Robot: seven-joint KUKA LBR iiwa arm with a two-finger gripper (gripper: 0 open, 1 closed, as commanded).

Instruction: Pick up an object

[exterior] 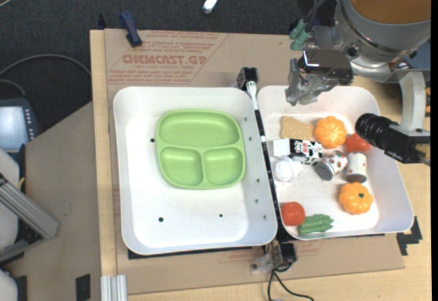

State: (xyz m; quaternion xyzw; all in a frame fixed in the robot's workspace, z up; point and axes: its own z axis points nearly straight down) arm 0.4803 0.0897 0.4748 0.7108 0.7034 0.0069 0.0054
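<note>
The cracker point(295, 128), a likely target, lies flat at the far end of the right bin point(390, 217), its long axis running roughly across the bin. Toys crowd just beside it, so a steep approach suits. The claw point(302, 92) hangs above that bin's far rim, apparently empty; whether spread, I cannot tell.

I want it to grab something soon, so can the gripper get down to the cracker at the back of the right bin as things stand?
Probably yes. The gripper hangs just behind the cracker, which lies flat with nothing on top; only the orange pumpkin crowds one side.
</note>
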